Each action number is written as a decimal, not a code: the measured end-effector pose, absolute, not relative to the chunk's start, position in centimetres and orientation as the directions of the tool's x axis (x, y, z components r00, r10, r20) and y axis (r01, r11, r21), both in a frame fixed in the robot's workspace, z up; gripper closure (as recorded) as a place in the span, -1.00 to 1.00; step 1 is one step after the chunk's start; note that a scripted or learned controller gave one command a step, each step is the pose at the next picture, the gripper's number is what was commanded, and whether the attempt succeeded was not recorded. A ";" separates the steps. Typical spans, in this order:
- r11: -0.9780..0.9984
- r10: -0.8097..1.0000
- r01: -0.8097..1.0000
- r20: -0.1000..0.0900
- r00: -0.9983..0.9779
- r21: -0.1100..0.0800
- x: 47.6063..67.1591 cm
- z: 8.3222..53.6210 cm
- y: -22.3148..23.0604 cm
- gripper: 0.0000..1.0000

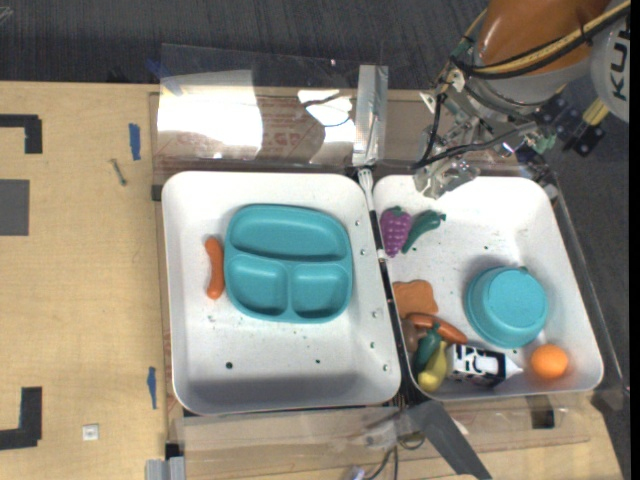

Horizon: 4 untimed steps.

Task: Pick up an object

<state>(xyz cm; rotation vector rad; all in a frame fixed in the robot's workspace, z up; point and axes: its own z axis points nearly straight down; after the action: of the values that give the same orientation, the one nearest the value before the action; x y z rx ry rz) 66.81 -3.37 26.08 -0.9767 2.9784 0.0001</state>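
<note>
My gripper (446,176) hangs over the far left corner of the right bin (560,230), with nothing visibly in it. Just below it lie a purple bunch of grapes (396,230) and a green toy pepper (427,220), side by side. A teal bowl (508,305) sits upside down in the middle of that bin. Near the front wall are an orange ball (548,361), a black-and-white item (479,363), a yellow-green piece (433,366), a carrot (439,325) and a brown slice (413,294).
The left bin (190,348) holds a teal divided plate (290,261) and an orange sausage (214,268) beside the plate's left edge. A clear plastic sheet (260,123) lies behind the bins. The grey arm with its orange band (540,8) comes in at top right.
</note>
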 end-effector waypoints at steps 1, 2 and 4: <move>0.807 -0.591 -0.591 -0.019 -0.807 -0.008 67.1 27.5 -3.2 1.00; 0.665 -0.746 -0.746 -0.008 -0.665 -0.005 66.8 26.6 -3.6 1.00; 0.431 -0.903 -0.903 -0.004 -0.430 -0.005 58.6 24.6 -7.1 1.00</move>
<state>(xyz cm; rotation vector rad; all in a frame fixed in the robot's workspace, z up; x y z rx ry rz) 58.60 -7.13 24.64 -1.6734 2.6522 -0.0029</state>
